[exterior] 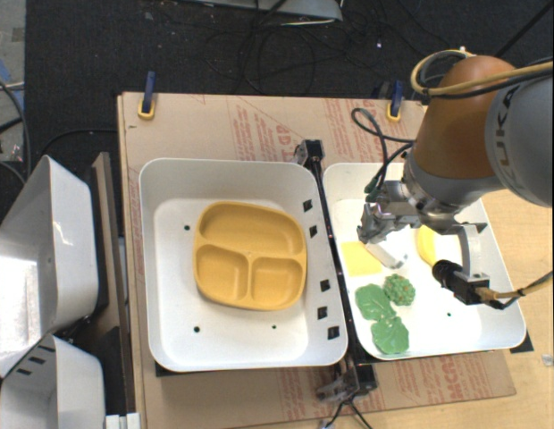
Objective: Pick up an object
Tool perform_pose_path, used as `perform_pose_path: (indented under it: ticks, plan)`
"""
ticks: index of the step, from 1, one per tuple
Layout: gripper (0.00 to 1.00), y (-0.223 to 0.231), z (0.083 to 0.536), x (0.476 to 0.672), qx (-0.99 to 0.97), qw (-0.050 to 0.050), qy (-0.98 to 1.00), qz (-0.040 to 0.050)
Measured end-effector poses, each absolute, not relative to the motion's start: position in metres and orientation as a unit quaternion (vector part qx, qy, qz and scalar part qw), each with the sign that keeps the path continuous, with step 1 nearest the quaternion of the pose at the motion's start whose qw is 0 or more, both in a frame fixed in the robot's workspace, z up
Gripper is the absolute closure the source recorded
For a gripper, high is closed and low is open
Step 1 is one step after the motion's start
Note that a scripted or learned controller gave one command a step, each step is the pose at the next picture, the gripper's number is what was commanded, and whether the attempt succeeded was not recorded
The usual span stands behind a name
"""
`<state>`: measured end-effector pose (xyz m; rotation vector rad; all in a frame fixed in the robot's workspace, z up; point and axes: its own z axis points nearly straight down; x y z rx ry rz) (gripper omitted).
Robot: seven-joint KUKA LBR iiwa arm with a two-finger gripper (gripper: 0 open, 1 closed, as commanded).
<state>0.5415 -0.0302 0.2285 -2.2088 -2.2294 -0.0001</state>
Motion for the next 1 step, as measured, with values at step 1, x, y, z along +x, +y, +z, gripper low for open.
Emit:
perform_pose_path:
  ticks: [1]
  plan:
    - [1.0,0.0292,0.2371,0.5355,-0.704,0.001,-0.711,-0.0009]
